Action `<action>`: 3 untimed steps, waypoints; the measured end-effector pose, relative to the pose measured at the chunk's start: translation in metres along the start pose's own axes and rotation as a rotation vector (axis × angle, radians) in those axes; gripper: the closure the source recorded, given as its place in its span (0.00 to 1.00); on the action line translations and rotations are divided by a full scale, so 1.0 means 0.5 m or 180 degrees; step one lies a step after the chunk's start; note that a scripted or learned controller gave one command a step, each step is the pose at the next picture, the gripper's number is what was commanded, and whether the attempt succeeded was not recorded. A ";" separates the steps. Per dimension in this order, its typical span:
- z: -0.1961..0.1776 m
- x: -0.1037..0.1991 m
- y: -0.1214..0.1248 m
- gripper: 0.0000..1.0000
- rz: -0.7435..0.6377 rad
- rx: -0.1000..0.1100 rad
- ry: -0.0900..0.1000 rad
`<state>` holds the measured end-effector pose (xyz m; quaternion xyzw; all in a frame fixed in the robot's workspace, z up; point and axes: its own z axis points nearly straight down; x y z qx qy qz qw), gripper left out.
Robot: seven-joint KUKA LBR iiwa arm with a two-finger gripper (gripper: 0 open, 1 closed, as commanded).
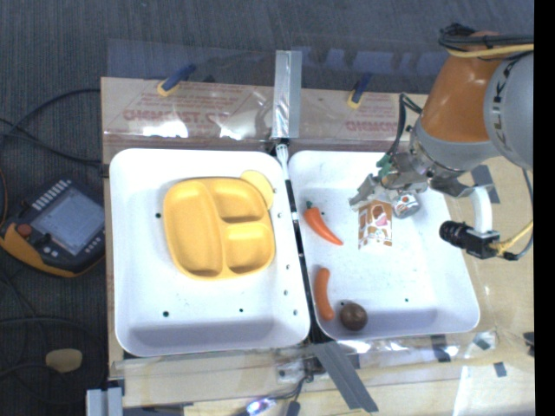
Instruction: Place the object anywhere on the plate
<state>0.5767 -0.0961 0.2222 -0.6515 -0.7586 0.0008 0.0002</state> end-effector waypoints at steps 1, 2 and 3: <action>0.053 0.166 0.051 1.00 -0.0449 0.0005 0.0002; 0.053 0.166 0.051 0.00 -0.0448 0.0003 0.0003; 0.060 0.382 0.066 0.00 -0.0703 0.0003 0.0002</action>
